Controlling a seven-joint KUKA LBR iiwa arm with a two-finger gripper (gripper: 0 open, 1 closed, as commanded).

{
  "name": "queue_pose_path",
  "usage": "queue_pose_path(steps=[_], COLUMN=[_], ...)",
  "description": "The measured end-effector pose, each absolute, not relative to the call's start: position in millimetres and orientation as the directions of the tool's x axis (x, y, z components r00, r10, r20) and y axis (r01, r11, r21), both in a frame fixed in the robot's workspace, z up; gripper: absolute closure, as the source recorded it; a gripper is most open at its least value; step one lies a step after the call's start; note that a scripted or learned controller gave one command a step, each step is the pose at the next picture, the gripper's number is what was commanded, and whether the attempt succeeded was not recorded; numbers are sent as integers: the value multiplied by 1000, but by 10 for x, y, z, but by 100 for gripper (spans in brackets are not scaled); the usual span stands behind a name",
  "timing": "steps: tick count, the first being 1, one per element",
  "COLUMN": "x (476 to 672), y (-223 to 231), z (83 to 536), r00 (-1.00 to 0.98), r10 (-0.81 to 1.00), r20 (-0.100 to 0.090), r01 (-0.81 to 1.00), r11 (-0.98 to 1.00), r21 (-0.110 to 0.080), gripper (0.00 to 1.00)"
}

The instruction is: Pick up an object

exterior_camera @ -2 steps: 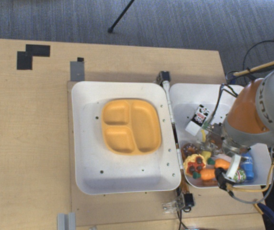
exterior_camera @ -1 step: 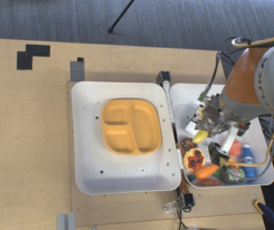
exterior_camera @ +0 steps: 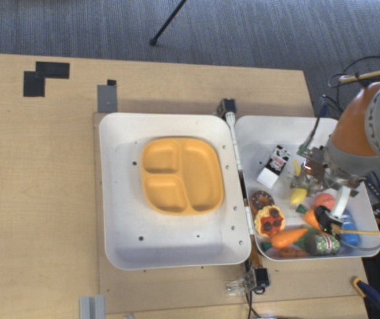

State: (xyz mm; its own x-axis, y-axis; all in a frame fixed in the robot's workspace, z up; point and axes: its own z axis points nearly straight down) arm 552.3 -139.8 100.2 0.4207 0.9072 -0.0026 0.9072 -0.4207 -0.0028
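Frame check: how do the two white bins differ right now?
The bin on the view's left holds one yellow divided plate, flat near its middle; the bin on the view's right holds many small toys, crowded toward its near edge. The arm reaches over the right bin, not the left one. Both are white, shallow, round-cornered.

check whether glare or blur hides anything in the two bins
Camera view: light is even and soft, no hard glare on the left bin or the yellow tray; in the same view the crowded toys in the right bin look small and slightly soft, partly covered by the arm.
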Motion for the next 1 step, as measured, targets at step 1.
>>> queue_pose_path(steps=[1], x=[4871], y=[-1040], z=[1918], r00=[588], r10=[809], r20=[1], r01=[809], r11=[-588], r21=[0], gripper=[100])
